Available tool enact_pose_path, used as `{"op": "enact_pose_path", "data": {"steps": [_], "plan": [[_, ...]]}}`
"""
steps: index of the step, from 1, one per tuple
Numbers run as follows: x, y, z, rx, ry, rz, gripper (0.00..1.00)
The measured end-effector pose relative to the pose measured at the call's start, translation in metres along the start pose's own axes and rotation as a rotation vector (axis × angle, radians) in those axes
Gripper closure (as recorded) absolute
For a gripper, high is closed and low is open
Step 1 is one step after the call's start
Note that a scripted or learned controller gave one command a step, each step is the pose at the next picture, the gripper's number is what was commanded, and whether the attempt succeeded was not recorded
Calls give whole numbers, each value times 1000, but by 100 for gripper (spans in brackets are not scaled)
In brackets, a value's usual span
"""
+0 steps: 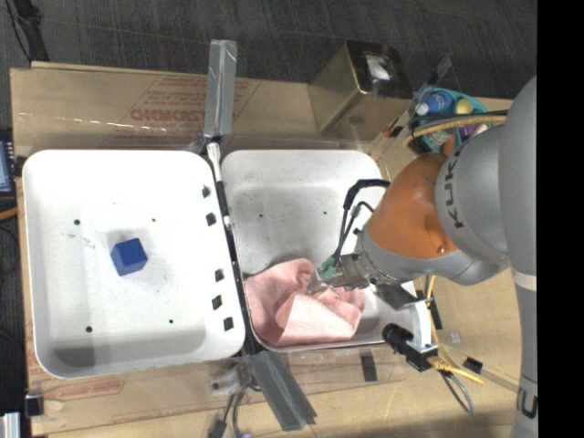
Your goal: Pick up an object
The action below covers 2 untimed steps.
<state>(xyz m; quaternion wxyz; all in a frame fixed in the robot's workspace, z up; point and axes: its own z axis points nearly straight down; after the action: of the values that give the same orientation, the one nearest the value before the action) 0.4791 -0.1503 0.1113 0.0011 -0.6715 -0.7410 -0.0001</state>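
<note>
Dark carpet floor, cardboard-topped bench. Two glossy white bins: left bin holds a small blue cube; right bin holds a crumpled pink cloth. My gripper sits at the cloth's upper edge; finger state indiscernible.

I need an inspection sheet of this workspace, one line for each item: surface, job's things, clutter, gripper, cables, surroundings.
Surface: two white bins, left bin and right bin, on a cardboard-covered bench.
Job's things: blue cube in the left bin; pink cloth at the right bin's near edge.
Clutter: nothing seen inside the bins.
Gripper: gripper low over the cloth's right part; grasp cannot be judged.
Cables: black cable looping beside the wrist.
Surroundings: cardboard box behind the right bin; colourful items at the upper right.
</note>
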Motion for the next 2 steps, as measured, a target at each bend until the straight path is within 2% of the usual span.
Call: {"op": "enact_pose_path", "data": {"steps": [1, 2], "plan": [[0, 0, 0, 0, 0, 0, 0], [-10, 22, 20, 0, -1, -27, 0]]}}
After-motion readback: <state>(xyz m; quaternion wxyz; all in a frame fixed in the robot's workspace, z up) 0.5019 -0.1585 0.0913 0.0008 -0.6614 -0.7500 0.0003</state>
